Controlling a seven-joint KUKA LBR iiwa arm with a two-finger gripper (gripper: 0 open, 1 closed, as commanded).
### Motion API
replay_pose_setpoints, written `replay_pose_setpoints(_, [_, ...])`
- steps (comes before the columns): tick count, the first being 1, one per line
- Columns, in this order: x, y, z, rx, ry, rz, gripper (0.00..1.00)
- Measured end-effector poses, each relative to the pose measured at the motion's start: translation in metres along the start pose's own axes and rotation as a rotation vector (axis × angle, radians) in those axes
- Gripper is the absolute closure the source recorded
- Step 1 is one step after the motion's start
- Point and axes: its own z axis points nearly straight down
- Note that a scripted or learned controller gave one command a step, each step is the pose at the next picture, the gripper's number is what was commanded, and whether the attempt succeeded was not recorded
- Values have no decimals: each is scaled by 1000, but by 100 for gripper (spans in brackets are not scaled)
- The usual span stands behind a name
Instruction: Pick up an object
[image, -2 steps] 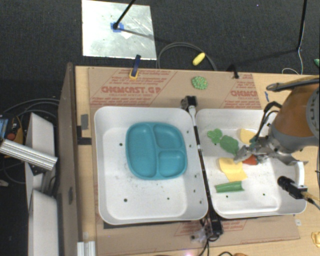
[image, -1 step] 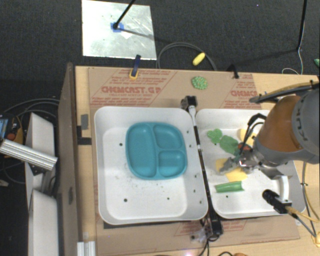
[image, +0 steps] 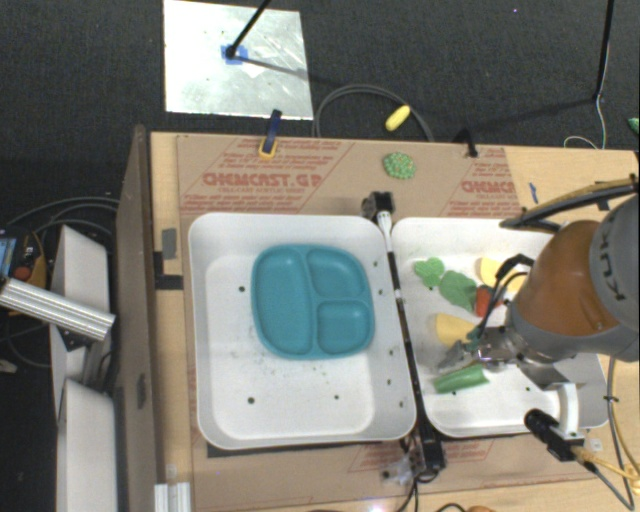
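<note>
Camera view | teal plastic divided plate (image: 310, 302) in left bin (image: 215, 300) | my claw (image: 468, 350) over green piece (image: 460, 379) in right bin (image: 450, 420), opening unclear.

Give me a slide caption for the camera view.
Claw low in the right bin among toy foods; teal plate in the left bin.

Two bins sit side by side on the bench (image: 300, 170): the left bin (image: 215, 330) holds a divided tray (image: 312, 300), the right bin (image: 440, 415) several small items (clustered near its left side).
</note>
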Motion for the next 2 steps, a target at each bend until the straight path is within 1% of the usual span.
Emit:
replay_pose_setpoints(1, [-1, 3, -11, -7, -3, 0, 100])
replay_pose_setpoints(2, [-1, 3, -11, -6, -2, 0, 0])
